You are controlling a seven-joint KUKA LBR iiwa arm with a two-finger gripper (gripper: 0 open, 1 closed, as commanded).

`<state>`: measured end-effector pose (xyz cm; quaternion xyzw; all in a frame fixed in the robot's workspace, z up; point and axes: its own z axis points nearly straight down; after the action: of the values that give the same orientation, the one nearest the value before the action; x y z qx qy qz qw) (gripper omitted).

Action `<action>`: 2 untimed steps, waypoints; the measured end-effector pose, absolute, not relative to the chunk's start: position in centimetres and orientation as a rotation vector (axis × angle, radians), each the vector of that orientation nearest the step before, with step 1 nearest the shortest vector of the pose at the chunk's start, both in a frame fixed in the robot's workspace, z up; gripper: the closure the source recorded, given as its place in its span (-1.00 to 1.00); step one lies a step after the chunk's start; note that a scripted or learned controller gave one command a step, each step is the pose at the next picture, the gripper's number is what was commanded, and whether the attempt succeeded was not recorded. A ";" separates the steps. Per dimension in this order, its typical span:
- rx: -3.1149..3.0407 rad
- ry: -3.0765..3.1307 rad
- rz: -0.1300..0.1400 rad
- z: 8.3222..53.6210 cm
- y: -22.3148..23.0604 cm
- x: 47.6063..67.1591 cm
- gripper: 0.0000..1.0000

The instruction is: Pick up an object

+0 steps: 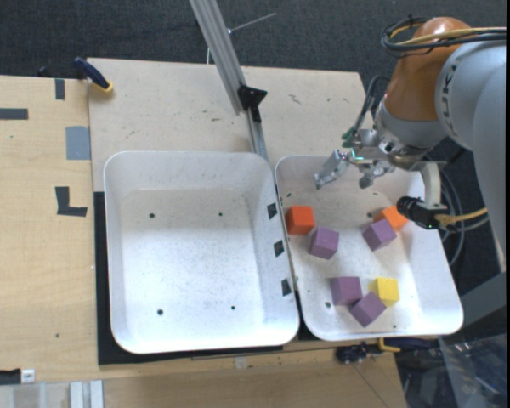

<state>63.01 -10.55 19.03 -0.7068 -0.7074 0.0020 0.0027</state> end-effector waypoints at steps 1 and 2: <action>-2.218 -2.223 0.001 19.4 -10.6 63.1 -1.00; -2.216 -2.219 0.009 13.0 -10.4 62.4 -1.00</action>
<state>62.37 -10.44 13.02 -0.7067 -0.7075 0.0030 0.0027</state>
